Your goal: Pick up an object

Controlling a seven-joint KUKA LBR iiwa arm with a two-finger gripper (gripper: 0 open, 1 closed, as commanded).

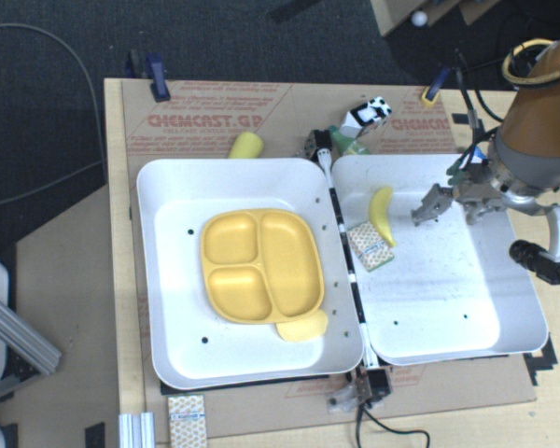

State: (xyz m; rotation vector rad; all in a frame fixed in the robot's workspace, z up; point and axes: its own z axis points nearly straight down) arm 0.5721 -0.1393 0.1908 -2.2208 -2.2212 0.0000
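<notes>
In the right bin (448,334) a yellow banana (382,214) lies near the left wall, with a small patterned packet (370,246) just below it. My gripper (453,211) hangs over the upper part of this bin, to the right of the banana and apart from it. It is open, with nothing between its fingers. A yellow divided plate (261,265) rests in the middle of the left bin (168,213), and a flat yellow piece (303,327) pokes out from under the plate's lower edge.
A yellow cylinder (246,145) lies on the bench behind the left bin. A black-and-white toy (370,113) and a green item (347,139) sit behind the seam between the bins. Another patterned packet (187,418) lies at the bench's front edge.
</notes>
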